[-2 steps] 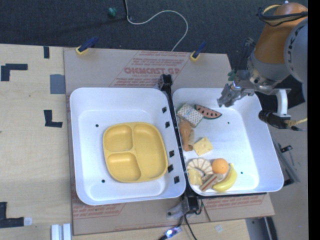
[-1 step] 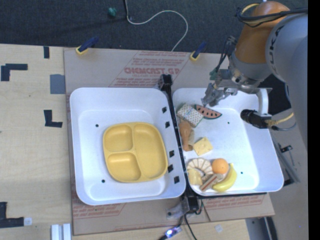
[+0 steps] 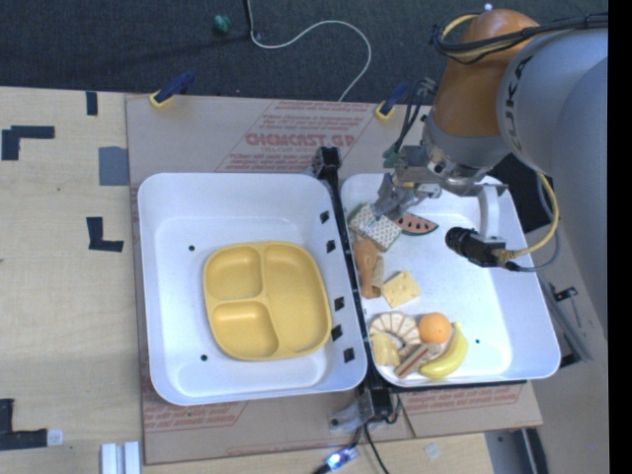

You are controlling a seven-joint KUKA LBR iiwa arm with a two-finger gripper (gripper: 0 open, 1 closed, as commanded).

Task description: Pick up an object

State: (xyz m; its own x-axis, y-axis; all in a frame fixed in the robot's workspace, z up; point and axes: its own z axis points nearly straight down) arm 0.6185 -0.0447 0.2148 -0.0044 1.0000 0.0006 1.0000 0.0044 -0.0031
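Observation:
My gripper (image 3: 388, 205) hangs over the back left part of the right bin (image 3: 523, 309). Just below its tip lies a checkered cracker-like piece (image 3: 376, 231), and a watermelon slice (image 3: 419, 225) sits right beside it. I cannot tell whether the gripper touches either one. Further forward lie a brown bread roll (image 3: 369, 266), a cheese wedge (image 3: 400, 289), round crackers (image 3: 392, 329), an orange (image 3: 434, 329) and a banana (image 3: 446, 356).
The left bin (image 3: 168, 265) holds a yellow divided plate (image 3: 265, 297). A black divider rail (image 3: 339, 255) runs between the bins. A black cylinder on a yellow cable (image 3: 474, 246) hangs over the right bin's middle. The arm's bulk covers the back right.

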